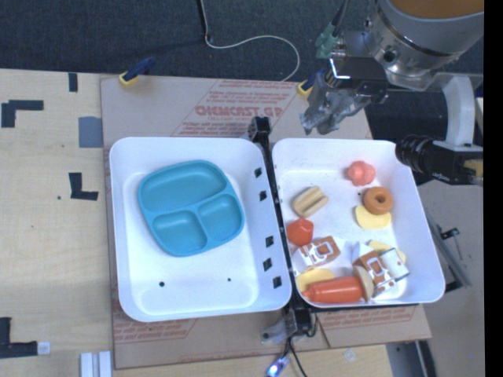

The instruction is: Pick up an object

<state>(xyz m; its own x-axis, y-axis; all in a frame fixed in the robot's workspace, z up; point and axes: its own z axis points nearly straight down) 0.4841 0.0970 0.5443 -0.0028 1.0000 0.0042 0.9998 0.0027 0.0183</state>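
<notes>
**Toy food crowds the right bin, gripper above its far rim**

Toy food pieces lie in the right bin (pixel 409 171): a pink piece (pixel 361 173) near the far wall, a doughnut (pixel 380 201) just beside it resting on a yellow slice (pixel 372 217), and a bun (pixel 310 201) toward the divider. Nearer the front edge sit a red piece (pixel 299 232), a waffle (pixel 319 251), a hot dog (pixel 338 290) and a small carton (pixel 382 269), packed close and touching. Bare white floor lies along the far wall of this bin, to the left of the pink piece.

The left bin (pixel 126 210) holds a blue divided plate (pixel 190 206), with bare floor in front of it.

The gripper (pixel 324 120) hangs above the cardboard (pixel 228 108) just beyond the right bin's far rim, apart from every piece. Whether its pincer is apart or together cannot be told.
</notes>
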